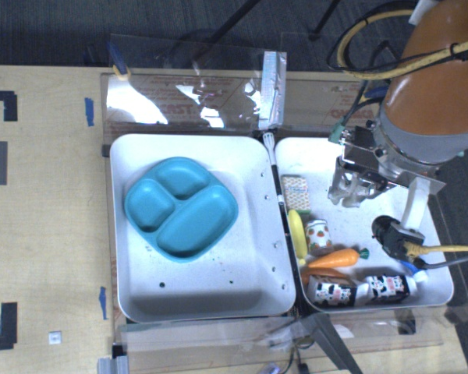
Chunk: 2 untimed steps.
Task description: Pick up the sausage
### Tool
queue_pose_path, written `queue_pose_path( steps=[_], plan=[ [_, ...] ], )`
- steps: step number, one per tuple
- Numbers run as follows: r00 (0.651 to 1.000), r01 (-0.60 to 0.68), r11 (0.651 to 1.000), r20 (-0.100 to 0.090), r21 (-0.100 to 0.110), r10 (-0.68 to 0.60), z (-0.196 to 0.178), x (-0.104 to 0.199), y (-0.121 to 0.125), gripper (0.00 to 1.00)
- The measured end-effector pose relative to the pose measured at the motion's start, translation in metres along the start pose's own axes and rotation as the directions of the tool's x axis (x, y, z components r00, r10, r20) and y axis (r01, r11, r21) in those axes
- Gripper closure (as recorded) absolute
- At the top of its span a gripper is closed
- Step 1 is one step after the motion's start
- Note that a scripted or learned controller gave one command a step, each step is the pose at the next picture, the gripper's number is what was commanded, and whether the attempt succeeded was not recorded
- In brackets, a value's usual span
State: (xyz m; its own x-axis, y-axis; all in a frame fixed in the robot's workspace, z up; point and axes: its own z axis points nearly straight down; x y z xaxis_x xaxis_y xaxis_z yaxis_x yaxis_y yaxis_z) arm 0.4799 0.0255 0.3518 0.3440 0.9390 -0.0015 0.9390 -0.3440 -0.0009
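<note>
Fingers (340,192) of gripper (353,193) stood parted, gripping nothing, over right bin (441,283). Left bin (218,294): glossy blue divided plate (181,206). Right bin: yellow banana (297,232); tapered orange carrot (337,258) lying against brownish sausage (325,272); two cow-patterned bottles (363,291) just below.

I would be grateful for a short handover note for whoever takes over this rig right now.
Hand: over the far, bare part of the right bin, apart from the food. Whether it is open or shut cannot be told.
Sausage: probably the brownish piece tucked under the carrot, near the bin's front, between the banana and the two bottles. It is partly hidden, so check first.
Left bin: holds a blue plate.
Done: nothing is picked up yet.
Left: move the hand to the front of the bin, grasp the sausage and lift it.
</note>
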Motion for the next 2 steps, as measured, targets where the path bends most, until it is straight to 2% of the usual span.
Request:
queue_pose_path(
  steps=[1, 2],
  plan=[
    [0.989, -0.146, 0.989, 0.000, -0.001, 0.146, -0.001, 0.040, -0.015, 1.00],
    [0.932, -0.361, 0.932, 0.001, 0.003, 0.361, 0.169, -0.013, 0.003, 1.00]
  ],
)
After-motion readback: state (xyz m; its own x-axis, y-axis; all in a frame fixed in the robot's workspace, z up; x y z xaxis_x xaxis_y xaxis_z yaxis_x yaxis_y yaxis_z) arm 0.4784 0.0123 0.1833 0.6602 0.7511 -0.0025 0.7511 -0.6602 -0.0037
